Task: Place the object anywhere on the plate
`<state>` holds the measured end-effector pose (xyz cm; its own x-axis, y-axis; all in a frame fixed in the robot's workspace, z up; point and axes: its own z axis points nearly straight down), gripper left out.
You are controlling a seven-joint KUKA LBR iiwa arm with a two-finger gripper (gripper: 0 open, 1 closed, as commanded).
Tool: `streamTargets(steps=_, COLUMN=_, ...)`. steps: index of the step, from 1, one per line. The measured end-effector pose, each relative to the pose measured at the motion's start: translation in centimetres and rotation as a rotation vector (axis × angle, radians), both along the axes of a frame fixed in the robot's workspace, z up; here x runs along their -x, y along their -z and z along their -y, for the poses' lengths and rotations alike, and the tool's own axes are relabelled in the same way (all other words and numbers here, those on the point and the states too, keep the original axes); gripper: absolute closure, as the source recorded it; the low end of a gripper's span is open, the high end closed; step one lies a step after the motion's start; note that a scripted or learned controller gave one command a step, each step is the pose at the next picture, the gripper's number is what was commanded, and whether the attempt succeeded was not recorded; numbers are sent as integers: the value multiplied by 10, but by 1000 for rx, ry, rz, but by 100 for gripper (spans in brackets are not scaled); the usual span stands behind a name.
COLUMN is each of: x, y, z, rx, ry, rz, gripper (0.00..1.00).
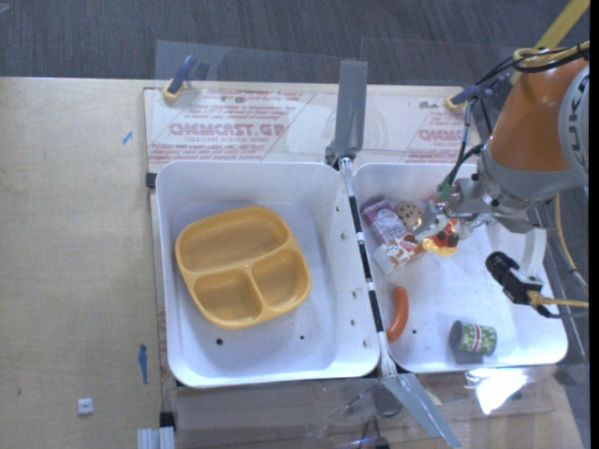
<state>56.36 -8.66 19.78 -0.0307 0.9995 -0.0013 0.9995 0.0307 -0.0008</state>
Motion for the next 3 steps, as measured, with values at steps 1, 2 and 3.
streamTargets(steps=1, x=16, y=-30, z=-92, rx=-1, ry=28, rz=1, gripper=100)
streamTargets(steps=2, x=28, y=-34, z=-200, rx=-1, ry=195, rz=1, gripper=100)
streamTargets(steps=3, x=28, y=-34, z=-200, rx=-1, ry=194, rz=1, gripper=0)
